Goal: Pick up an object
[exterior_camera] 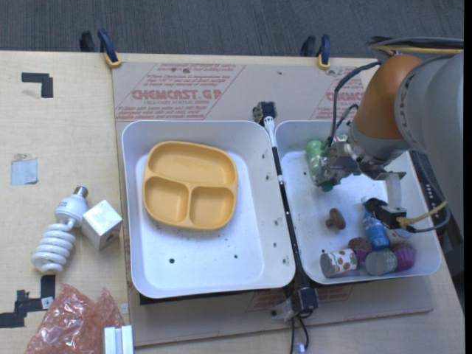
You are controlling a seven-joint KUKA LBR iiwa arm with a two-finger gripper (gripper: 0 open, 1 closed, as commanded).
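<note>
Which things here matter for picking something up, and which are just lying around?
In play: gripper, green object beside it, small brown object, blue bottle, can, all in the right bin.

Lying about: yellow divided tray in the left bin, spiral bulb, white cube.

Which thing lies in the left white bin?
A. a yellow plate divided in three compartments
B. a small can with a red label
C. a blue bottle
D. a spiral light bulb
A: the yellow divided plate rests inside the left bin, while the can and the blue bottle lie in the right bin, and the light bulb lies on the bench outside both.
</note>
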